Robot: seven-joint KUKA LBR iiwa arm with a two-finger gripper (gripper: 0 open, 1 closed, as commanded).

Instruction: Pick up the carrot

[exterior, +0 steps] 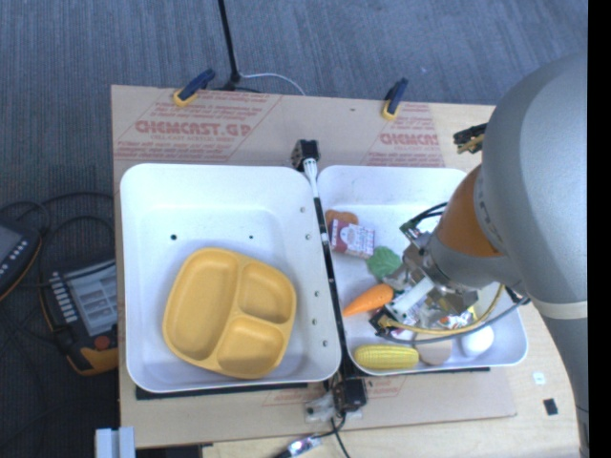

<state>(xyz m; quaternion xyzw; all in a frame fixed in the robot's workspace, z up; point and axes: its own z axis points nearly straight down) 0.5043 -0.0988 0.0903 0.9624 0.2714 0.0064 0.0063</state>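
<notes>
grey arm (544, 179) looms over the right bin (420, 184), gripper (412, 305) just right of the carrot (368, 300), which lies leftward, long axis slanting up-right; finger state can't be told.

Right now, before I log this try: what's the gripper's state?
Gripper: low in the right bin, beside the carrot; open or shut cannot be told.
</notes>
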